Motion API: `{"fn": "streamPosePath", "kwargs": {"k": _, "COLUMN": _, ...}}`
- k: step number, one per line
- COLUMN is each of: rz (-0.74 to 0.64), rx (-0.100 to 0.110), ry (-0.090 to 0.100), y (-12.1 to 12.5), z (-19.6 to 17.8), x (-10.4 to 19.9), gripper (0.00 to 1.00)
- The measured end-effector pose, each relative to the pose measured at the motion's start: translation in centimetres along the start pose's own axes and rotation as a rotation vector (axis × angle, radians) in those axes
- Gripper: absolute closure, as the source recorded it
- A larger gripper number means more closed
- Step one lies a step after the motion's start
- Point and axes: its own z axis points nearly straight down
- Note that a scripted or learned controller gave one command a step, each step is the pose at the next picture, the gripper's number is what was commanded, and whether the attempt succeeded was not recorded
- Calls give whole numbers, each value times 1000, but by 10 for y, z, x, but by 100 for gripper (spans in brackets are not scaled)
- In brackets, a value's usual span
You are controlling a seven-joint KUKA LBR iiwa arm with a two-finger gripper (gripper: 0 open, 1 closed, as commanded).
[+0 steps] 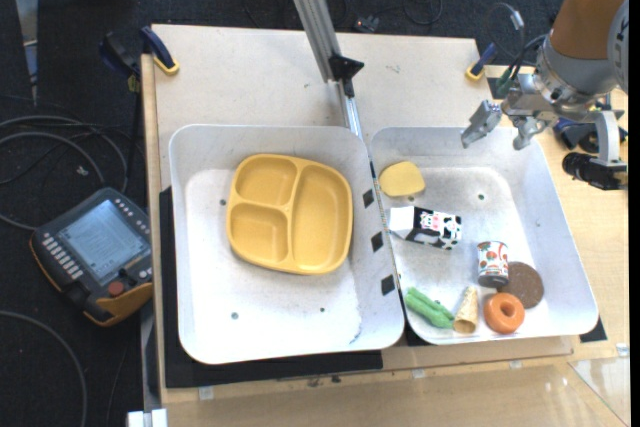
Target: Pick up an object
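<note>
Two spread jaws [504,127] hover over the right bin's [560,215] far rim — grasping nothing.

No readable text anywhere.
The small can [492,263] near the right bin's [560,215] front edge carries a red and white label, and the carton [430,226] a cow pattern, both too small to read.

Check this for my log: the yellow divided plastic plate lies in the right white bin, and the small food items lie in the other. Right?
Not quite. The camera view shows the yellow divided plastic plate in the left white bin, not the right. The small food items, such as the orange ring-shaped doughnut, lie in the other, the right white bin.
</note>
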Motion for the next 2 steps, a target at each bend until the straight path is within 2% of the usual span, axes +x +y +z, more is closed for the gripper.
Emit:
{"fn": "streamPosePath", "kwargs": {"k": 1, "rz": 0, "rx": 1, "ry": 0, "y": 0, "z": 0, "x": 0, "gripper": 0}}
{"fn": "streamPosePath", "kwargs": {"k": 2, "rz": 2, "rx": 6, "ry": 1, "y": -2, "z": 64, "x": 0, "gripper": 0}}
